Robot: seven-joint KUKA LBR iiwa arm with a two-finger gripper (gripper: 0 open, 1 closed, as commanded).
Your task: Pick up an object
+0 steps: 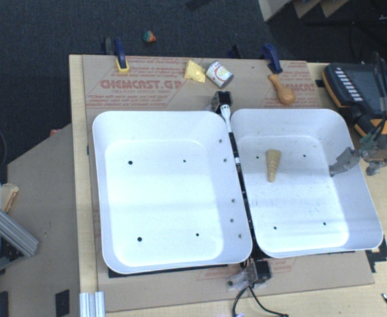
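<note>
We saw the desk (81, 177) bearing two bins; in the right bin (352, 197) lay a cone (273, 164), near its middle. The gripper (342, 163) sat at that bin's right rim, well apart from the cone; its state we couldn't tell. Best to travel left, centre above the cone, then descend.

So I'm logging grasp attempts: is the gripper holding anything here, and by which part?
Nothing is held. The gripper sits at the right bin's right edge, apart from the cone lying in that bin.
</note>
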